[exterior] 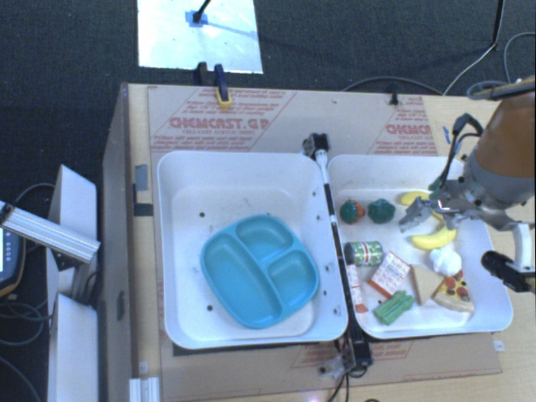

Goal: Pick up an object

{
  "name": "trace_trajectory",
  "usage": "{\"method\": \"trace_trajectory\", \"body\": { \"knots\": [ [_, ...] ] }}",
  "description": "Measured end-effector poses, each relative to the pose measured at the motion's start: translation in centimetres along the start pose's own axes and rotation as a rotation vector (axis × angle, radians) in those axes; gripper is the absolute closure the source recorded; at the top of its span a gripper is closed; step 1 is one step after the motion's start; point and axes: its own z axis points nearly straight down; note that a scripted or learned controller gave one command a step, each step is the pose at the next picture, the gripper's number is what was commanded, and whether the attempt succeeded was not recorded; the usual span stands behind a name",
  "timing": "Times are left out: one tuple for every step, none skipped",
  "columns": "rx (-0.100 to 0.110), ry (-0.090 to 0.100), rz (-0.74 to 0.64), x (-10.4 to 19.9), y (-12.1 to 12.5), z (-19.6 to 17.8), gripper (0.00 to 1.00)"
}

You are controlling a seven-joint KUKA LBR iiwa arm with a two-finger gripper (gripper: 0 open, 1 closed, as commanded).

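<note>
A: Where does the pick stand, going by the camera view?

B: Not done, as far as I can judge. The gripper (425,210) hangs low over the right bin (494,312), near its far side, with its fingers spread apart and nothing between them.

A: What is under it?

B: The nearest thing is a yellow banana (435,239), lying just beside the fingertips on the near side. A second yellow piece (411,198) sits just behind the gripper. Whether a fingertip touches the banana I cannot tell.

A: And the rest of that bin?

B: All resting on the bin floor: a green-and-red round toy (353,211), a dark green one (381,210), a small can (363,252), a red-and-white packet (390,274), a green piece (394,306), a pizza slice (453,293) and a white lump (445,261).

A: The left bin?

B: The left bin (180,216) holds a blue divided tray (260,270), well apart from the arm.

A: So what is left?

B: Nearly everything, I'd say: settle on one object, likely the banana, close on it, and lift it clear.
</note>
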Motion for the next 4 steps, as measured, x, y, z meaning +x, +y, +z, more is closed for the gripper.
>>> {"method": "trace_trajectory", "body": {
  "knots": [
    [0.001,0.000,-0.002,-1.6,9.8,7.8,0.00],
    [0.000,0.002,-0.003,5.5,9.4,10.7,0.00],
    [0.000,0.000,0.001,4.0,5.4,10.7,0.00],
    [0.000,0.000,0.000,5.2,4.9,10.7,0.00]
  ]
}}
